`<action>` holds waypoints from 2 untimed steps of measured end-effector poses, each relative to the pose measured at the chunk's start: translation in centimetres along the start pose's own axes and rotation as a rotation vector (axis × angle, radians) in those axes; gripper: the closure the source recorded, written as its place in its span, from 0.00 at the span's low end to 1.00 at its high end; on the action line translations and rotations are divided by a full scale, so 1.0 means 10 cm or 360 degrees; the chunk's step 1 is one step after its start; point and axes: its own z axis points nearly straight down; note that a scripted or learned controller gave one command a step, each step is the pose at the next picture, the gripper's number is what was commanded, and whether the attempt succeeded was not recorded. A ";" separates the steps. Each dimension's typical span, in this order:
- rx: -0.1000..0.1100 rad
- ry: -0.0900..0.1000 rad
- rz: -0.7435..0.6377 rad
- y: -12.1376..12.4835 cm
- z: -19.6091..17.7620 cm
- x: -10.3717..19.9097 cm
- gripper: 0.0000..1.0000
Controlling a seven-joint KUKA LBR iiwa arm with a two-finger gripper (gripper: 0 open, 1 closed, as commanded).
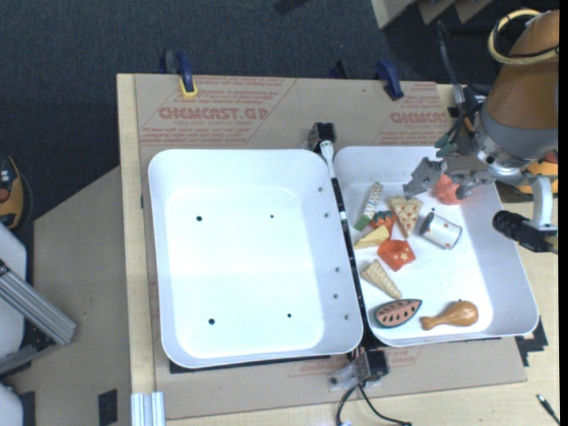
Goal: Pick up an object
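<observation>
- The arm [524, 87] reaches in from the right over the far end of the right bin [506, 291].
- Its gripper [446, 183] hangs low at that bin's far end, with a small red object [448, 191] right at its tip — I cannot tell whether the jaws are spread or closed, nor whether the red object is between them.
- Just beside it toward the near side lies a silver can [441, 230] on its side.
- Further left sits a cluster: a cracker [406, 215], a red block [396, 254], a yellow wedge [374, 236] and a grey strip [370, 204], close together and partly touching.
- Toward the near rim lie a pale cone [381, 280], a watermelon slice [397, 312] and a drumstick [451, 314] — the last two side by side.
- The left bin [248, 256] adjoins the right one along the middle.
</observation>
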 end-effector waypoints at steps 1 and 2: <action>-0.0009 -0.0002 -0.0001 -0.21 1.09 0.24 0.00; -0.0004 -0.0001 -0.0002 0.17 1.30 0.24 0.00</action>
